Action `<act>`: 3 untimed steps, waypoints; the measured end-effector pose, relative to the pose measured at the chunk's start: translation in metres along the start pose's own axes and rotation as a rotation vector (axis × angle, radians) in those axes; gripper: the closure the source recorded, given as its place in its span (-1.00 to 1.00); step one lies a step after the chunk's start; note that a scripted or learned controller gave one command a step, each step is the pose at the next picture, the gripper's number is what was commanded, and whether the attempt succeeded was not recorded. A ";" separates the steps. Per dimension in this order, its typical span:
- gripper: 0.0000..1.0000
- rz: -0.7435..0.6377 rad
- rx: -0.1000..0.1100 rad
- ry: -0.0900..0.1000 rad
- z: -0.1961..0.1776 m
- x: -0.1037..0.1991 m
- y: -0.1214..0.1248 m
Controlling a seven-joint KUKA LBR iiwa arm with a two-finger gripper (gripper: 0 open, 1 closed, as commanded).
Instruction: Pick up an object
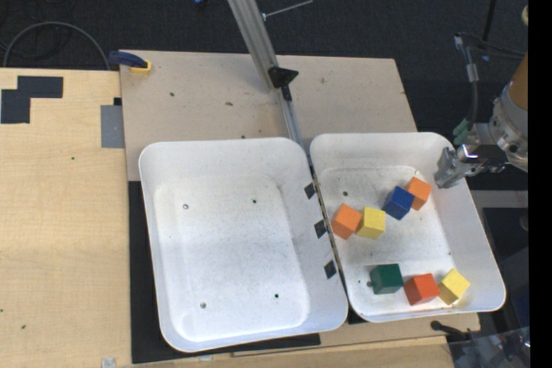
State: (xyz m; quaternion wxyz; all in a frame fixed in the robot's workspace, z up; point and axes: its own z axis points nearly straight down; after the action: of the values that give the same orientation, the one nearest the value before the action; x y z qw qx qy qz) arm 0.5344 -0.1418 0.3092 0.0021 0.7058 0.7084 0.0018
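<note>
Hand (450,169) at right bin's (379,146) far-right rim; orange cube (419,191) just beside.

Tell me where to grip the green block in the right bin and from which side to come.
Come straight down on the green block and close on its near and far faces. Its top is open and it sits apart from the red block to its right, with bare bin floor on its other sides.
</note>
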 end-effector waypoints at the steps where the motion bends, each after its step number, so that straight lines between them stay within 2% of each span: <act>1: 1.00 0.000 -0.002 -0.003 -0.089 -0.016 0.026; 2: 1.00 -0.003 0.005 0.002 -0.105 0.048 0.031; 3: 1.00 -0.003 0.005 0.002 -0.127 0.107 0.017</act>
State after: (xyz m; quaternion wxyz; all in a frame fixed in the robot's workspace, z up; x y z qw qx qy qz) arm 0.5505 -0.0351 0.4360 -0.0003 0.7048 0.7094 0.0006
